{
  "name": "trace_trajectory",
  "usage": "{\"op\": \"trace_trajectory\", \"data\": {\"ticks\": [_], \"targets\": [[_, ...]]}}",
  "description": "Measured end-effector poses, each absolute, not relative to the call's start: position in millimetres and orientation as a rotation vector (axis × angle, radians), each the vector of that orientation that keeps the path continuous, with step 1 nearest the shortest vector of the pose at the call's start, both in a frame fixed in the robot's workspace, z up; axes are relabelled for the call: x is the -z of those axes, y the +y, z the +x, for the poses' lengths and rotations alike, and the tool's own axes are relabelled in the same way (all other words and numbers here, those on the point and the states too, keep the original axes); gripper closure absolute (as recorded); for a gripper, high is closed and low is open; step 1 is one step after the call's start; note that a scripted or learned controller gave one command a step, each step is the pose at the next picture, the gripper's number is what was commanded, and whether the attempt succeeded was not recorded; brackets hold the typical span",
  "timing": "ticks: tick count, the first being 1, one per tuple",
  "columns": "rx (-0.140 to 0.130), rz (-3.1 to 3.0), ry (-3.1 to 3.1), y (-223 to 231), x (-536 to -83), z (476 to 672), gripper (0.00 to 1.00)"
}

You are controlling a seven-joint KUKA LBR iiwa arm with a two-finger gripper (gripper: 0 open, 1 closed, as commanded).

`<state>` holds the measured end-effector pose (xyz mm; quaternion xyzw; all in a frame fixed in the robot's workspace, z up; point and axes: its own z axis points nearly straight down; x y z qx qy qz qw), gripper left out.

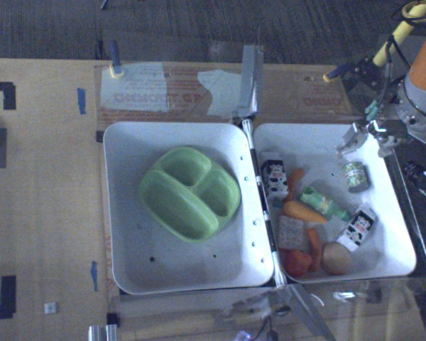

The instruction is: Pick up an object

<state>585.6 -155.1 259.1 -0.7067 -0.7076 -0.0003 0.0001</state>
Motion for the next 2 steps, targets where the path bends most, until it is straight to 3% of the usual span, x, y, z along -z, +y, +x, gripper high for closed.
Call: {"op": "trace_trajectory", "data": {"ticks": [1, 2], "targets": [[0.000, -2.200, -2.242, -171, -147, 610.5, 0.00], [0.025, -2.112, -2.354, -195, -116, 601.0, 0.00]]}}
